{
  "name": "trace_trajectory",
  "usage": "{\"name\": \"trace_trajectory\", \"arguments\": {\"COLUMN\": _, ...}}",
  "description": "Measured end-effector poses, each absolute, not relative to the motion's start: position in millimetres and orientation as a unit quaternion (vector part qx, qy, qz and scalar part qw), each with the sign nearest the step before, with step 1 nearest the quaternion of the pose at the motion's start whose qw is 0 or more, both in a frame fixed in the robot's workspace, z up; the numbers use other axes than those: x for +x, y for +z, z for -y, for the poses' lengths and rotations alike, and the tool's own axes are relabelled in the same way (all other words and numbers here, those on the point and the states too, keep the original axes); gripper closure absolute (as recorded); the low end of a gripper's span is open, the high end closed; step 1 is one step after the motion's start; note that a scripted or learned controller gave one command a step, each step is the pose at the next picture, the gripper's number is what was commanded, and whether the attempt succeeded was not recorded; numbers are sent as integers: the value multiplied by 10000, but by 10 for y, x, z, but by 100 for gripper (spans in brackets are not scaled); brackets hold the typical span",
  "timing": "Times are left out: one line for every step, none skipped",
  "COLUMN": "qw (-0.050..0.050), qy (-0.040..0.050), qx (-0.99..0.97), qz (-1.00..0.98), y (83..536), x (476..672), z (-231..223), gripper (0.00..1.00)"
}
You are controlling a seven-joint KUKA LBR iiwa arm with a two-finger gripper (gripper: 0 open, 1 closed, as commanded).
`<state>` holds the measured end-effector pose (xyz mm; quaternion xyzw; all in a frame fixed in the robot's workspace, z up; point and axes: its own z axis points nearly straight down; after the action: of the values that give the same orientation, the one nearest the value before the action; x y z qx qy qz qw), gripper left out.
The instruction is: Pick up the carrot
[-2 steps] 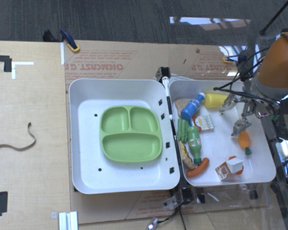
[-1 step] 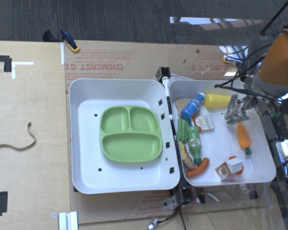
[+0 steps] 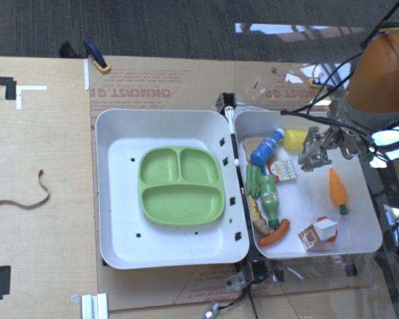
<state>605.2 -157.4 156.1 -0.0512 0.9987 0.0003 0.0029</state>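
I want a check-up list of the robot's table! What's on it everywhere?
Surface: two white bins, left bin and right bin, on a cardboard-covered bench.
Job's things: carrot lies in the right bin, untouched.
Clutter: green divided plate in the left bin; blue bottle, green bottle, sausage, small carton in the right bin.
Grippers: gripper hovers left of the carrot.
Cables: black cables near the arm.
Surroundings: dark carpet beyond the bench.
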Motion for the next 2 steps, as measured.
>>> {"name": "trace_trajectory", "arguments": {"qw": 24, "qy": 2, "qx": -510, "qz": -9987, "y": 1557, "x": 6049, "z": 1576, "gripper": 0}}
{"name": "trace_trajectory", "arguments": {"qw": 30, "qy": -3, "qx": -828, "qz": -9966, "y": 1177, "x": 6030, "z": 2221, "gripper": 0}}
